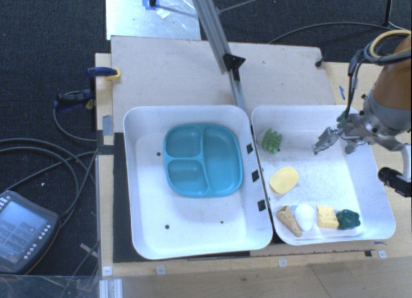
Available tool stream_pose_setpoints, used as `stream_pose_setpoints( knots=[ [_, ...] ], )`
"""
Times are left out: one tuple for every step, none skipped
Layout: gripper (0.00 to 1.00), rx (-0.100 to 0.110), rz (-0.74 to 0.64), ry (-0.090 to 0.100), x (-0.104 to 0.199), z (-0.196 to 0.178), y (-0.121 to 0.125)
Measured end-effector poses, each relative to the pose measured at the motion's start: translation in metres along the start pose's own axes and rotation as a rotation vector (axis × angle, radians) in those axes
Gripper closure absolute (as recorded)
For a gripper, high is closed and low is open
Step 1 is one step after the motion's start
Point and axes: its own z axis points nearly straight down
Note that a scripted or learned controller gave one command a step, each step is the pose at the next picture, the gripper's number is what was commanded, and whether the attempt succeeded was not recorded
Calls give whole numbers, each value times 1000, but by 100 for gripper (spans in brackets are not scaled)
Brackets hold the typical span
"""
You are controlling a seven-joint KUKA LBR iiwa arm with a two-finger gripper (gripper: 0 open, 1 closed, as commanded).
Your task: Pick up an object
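1. The bench [193,71] bears two white bins side by side. The left bin [148,226] holds a teal divided plate [203,160] lying flat near its middle.
2. The right bin [380,216] holds the loose objects, so the pick belongs here. None is lifted yet; every item rests on the bin floor, and the whole grasp is left to do.
3. The tool [325,142] hangs over the right bin's far right part, clear of all items. Whether it is clenched or released I cannot tell; it looks empty, though the view is poor.
4. The yellow lemon-shaped piece [284,179] lies near the bin's left wall, its long axis running from near-left to far-right.
5. A green leafy piece [271,140] sits by the far left corner.
6. Along the near edge lie a tan cone [289,221], white egg [304,215], yellow block [327,217] and dark green lump [348,219], in a row.
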Motion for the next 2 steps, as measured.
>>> stream_pose_setpoints(
  knots=[
    [0, -1, 2, 0, 0, 0, 0],
    [0, 5, 6, 0, 1, 62, -5]
  ],
)
